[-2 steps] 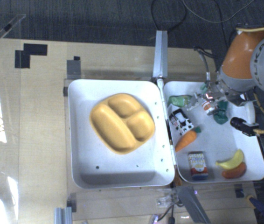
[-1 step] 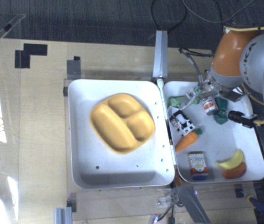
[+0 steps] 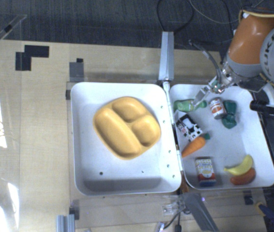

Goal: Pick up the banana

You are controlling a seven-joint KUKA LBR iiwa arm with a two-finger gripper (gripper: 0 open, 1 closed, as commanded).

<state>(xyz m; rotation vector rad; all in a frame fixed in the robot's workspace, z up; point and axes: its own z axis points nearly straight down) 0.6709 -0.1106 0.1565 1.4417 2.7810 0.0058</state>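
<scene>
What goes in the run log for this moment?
gripper: over right bin far end | banana: near corner, beside red fruit, untouched | pick: not done

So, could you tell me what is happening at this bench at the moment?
A grey robot arm with an orange band reaches in over the right white bin, its gripper near the far left corner, above a green packet. The curved yellow banana it should pick up lies untouched at the near right, against a red-orange fruit. The left white bin holds a yellow divided dish.
</scene>
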